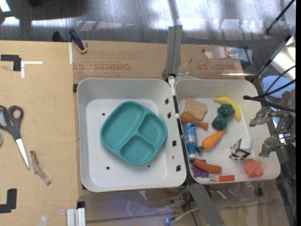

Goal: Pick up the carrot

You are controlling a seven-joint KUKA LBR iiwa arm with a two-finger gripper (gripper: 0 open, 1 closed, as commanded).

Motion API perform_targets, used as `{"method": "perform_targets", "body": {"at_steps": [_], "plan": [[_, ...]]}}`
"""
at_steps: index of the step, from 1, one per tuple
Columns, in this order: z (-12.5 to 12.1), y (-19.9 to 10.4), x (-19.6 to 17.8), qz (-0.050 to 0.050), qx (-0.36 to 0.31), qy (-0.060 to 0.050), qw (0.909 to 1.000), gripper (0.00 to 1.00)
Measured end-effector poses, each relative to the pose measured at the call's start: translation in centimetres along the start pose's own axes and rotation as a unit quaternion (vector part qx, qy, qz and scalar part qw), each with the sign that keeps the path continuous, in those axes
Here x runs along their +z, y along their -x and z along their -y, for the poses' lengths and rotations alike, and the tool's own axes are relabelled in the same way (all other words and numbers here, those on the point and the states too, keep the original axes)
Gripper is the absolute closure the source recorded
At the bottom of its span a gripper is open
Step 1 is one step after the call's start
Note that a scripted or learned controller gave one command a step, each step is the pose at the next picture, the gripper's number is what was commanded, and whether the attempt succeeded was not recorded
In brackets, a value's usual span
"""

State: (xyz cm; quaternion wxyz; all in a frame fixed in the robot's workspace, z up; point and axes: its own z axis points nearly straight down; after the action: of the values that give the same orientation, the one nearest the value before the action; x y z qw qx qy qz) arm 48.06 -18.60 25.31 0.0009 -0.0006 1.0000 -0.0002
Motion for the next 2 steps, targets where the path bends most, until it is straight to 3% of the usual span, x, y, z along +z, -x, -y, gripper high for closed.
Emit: {"method": "perform_targets", "body": {"at_steps": [1,2], "plan": [[-3.8,2.6,9.4,0.000,0.009,0.000,1.0000,0.00],[-7.4,3.5,16.1,0.000,0.043,0.000,0.9991,0.00]]}}
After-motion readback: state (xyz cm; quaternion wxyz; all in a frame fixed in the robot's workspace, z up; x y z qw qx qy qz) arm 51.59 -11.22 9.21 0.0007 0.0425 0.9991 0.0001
